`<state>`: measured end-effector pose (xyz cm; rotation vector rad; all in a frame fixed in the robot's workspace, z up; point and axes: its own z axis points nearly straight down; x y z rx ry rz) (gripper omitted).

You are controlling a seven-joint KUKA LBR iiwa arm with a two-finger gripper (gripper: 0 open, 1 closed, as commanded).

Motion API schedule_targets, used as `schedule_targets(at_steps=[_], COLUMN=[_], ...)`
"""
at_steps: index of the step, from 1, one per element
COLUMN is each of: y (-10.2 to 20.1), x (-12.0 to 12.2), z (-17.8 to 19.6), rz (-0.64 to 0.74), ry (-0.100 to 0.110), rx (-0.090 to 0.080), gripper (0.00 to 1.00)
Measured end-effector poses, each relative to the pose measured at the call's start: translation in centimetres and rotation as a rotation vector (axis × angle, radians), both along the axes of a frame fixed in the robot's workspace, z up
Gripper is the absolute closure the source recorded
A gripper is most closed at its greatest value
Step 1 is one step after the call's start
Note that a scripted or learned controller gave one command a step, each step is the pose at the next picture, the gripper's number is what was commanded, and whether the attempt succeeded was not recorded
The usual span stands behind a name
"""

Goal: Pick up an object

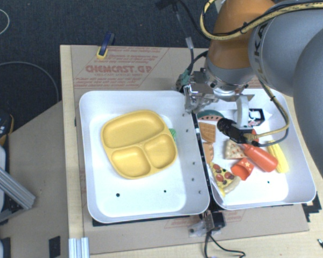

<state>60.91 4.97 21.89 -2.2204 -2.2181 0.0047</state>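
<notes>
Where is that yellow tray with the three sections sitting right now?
The yellow divided tray lies flat in the left white bin, toward its upper middle, beside the wall shared with the right bin that holds the toy food.

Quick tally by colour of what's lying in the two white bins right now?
Yellow: 2, the yellow three-compartment plastic plate in the left bin, the yellow toy corn cob in the right bin.
Red or orange: 2, the orange-red toy sausage, the small red toy chunk.
Pizza-patterned: 2, the pizza slice, the triangular wedge.
Total: 6 clearly seen; others beneath the arm are unclear.
</notes>
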Motion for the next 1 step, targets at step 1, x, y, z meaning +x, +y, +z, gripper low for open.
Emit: schedule_targets(at_steps=[1], y=[1.12], x=[0.6], z=[-0.36], rz=[0.002], ry=[-0.005], rx=[0.0], gripper=[1.0])
